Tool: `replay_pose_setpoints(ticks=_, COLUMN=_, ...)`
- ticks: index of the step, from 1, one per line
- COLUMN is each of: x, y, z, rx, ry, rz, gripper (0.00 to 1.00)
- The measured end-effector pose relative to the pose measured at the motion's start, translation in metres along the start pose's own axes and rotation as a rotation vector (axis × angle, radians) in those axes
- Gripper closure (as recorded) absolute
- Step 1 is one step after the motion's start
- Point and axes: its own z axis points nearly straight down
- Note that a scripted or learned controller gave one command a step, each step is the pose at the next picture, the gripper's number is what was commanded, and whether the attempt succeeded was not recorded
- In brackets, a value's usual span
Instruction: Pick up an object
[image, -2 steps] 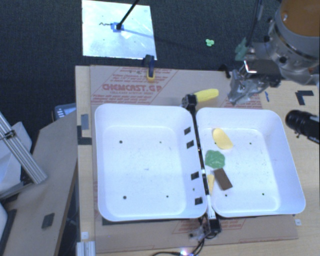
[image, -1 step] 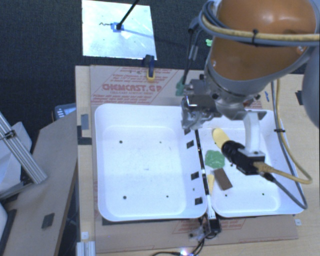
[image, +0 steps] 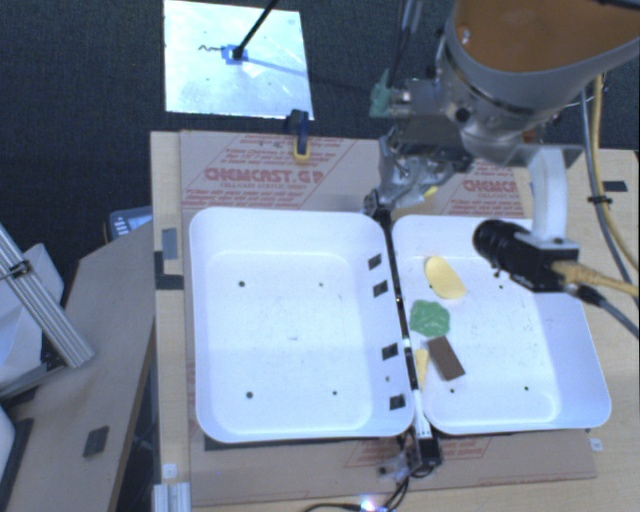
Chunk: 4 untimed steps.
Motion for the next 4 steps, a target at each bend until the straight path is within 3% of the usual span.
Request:
replay_pose_setpoints(ticks=1, x=0.074, y=0.027, z=0.117, rx=0.019, ry=-0.007, rz=-0.003, gripper=1.00)
replay_pose_setpoints(ticks=2, x=0.070, y=-0.001, z=-0.002, rx=-0.001, ry=0.003, rz=0.000, gripper=1.00)
replay_pose_setpoints(ticks=3, x=-0.019, y=0.000, z=0.031, rx=0.011, ry=-0.007, rz=0.014, gripper=1.00)
replay_pose_setpoints(ticks=4, x=0.052, y=0.027, z=0.173, rx=0.025, ry=-0.009, rz=-0.001, gripper=1.00)
